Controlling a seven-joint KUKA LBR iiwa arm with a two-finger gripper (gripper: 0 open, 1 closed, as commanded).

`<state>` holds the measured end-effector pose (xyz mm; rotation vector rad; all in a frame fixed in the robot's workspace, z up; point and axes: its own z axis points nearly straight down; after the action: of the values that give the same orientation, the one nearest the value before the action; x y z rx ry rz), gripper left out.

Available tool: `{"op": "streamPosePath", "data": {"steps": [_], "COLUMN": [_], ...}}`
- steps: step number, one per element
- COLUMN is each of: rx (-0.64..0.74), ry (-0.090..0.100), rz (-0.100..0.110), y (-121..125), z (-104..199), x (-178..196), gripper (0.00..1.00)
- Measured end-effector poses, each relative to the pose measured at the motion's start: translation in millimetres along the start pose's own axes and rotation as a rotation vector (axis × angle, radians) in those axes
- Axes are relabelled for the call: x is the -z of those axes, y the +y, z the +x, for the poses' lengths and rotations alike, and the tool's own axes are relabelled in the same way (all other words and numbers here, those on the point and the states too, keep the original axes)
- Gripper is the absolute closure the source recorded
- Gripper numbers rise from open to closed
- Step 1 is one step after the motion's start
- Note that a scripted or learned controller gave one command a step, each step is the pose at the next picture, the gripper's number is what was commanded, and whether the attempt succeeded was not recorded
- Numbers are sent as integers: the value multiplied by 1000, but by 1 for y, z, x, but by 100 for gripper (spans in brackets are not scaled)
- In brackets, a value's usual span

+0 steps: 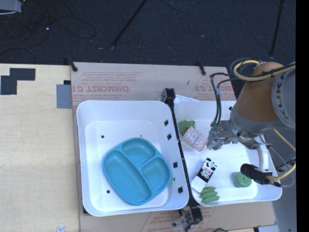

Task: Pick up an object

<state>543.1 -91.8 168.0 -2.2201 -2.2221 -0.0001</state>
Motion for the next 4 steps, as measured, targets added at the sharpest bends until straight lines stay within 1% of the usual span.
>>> {"op": "streamPosePath", "data": {"steps": [1,2,3,4], "rx": [0,0,2,3], "ry": [-1,-1,1,1], "rz": [-1,-2,4,6], "y": [7,6,3,-20], "z": [-4,-6,39,90], "x": [45,87,81,71], "gripper": [100,100,100,100]}}
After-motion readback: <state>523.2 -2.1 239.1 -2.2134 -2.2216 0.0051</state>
